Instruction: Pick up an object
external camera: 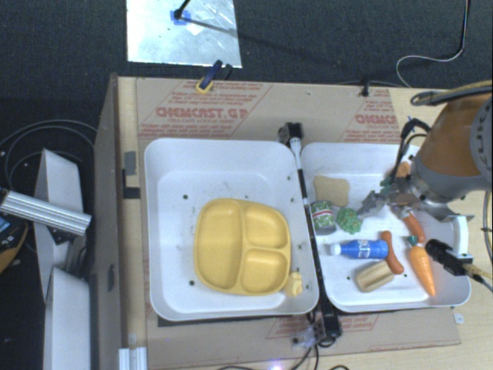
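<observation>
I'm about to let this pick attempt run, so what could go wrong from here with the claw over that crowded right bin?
The claw sits close to the broccoli and a small can, which lie against each other, so it may nudge one while closing on the other. The blue bottle, sausage and carrot are packed tight, so a sweep could shove them together. Items near the bin wall may be hard to grip.

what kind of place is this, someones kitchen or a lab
Most likely a robotics lab or test cell, not a kitchen. A grey and orange arm reaches over two white bins set on a cardboard-covered bench, the bins hold toy food such as a carrot, and loose cables trail across dark carpet.
</observation>
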Robot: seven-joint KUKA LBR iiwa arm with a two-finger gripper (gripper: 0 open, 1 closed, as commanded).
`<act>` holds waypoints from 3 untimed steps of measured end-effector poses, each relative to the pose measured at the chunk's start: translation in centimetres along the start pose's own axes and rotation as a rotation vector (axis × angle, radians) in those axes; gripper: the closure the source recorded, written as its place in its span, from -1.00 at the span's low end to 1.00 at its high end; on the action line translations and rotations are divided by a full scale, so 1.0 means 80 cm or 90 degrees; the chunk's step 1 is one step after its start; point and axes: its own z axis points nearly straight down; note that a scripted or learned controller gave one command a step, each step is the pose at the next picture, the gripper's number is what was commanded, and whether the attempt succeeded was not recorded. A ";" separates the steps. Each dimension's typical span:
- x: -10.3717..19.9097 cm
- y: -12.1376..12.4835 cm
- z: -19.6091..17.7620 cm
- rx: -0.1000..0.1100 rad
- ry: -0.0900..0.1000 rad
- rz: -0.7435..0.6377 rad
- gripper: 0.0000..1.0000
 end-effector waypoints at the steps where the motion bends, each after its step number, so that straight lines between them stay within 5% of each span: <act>1: -0.072 -0.007 -0.010 0.000 -0.001 0.001 -1.00; 2: -0.078 0.051 0.063 0.000 0.000 -0.001 -1.00; 3: -0.079 0.120 0.061 -0.001 0.000 -0.001 -1.00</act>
